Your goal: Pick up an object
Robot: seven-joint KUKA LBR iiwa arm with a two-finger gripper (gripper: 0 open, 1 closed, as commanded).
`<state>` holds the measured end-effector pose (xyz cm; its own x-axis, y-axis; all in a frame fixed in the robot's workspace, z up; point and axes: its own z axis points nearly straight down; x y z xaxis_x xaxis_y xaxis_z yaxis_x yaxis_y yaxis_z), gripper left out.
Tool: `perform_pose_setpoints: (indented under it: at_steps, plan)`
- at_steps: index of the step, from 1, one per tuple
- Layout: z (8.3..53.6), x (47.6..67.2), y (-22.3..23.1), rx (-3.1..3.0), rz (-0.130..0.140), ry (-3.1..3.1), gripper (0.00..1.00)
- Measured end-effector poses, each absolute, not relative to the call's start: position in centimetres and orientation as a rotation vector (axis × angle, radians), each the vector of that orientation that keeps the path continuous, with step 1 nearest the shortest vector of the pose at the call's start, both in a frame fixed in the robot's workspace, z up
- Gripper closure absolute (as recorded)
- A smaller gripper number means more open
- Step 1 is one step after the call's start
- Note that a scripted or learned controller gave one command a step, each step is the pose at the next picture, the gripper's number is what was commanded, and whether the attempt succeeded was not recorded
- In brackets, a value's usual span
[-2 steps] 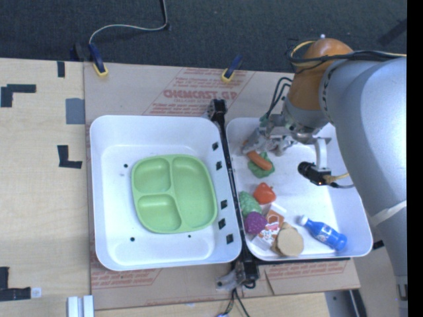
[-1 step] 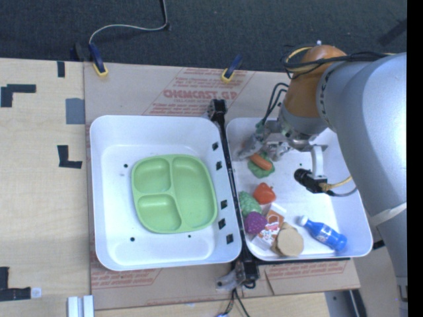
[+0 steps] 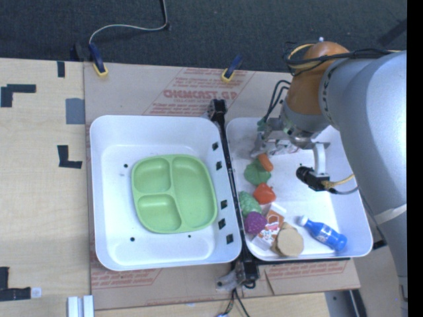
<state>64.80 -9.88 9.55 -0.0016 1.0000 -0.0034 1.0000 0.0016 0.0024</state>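
The grey arm (image 3: 370, 117) reaches into the right bin (image 3: 350, 207), beside the left bin (image 3: 106, 197) that holds a green tray (image 3: 175, 193). Toys crowd the right bin's left side: a green lump (image 3: 256, 174), a red one (image 3: 264, 193), a purple one (image 3: 254, 223), a biscuit (image 3: 289, 242); a blue bottle (image 3: 325, 234) lies near its front. The gripper (image 3: 274, 145) hangs at the bin's back, just above a small orange toy (image 3: 265, 162). Whether it is spread or closed, I cannot tell. To do this well, I'd centre over the orange toy, descend straight, and avoid nudging the green lump touching it.
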Motion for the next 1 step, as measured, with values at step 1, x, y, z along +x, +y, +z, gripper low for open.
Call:
perform_pose_setpoints:
  at_steps: [1]
  plan:
    - [18.48,61.51,-3.63,2.219,0.001,2.224,1.0]
